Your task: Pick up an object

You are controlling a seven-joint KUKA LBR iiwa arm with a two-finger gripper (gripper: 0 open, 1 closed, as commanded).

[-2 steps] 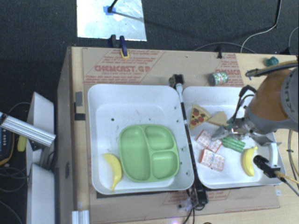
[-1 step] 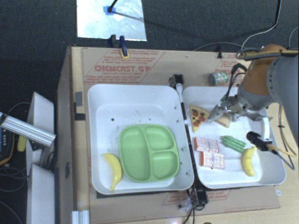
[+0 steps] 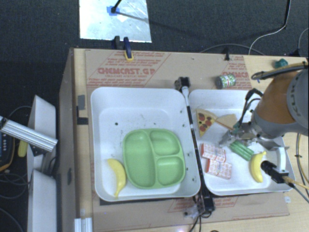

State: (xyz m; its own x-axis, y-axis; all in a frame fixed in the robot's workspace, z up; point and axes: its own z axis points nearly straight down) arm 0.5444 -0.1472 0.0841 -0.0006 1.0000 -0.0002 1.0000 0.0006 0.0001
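Note:
My gripper (image 3: 231,138) hangs low over the right bin (image 3: 217,98), its fingers pointing left and down beside a green cylinder (image 3: 241,150). A pizza slice (image 3: 206,120) lies to its upper left. Two red-and-white packets (image 3: 216,159) lie just below and left of the fingers. A yellow banana (image 3: 256,166) rests at the bin's lower right. The fingers look slightly apart with nothing between them.
The left bin (image 3: 140,100) holds a green divided plate (image 3: 154,158) and a second banana (image 3: 118,176) at its lower left. A small can (image 3: 225,80) stands on the bench behind the right bin. The divider (image 3: 192,129) runs between the bins.

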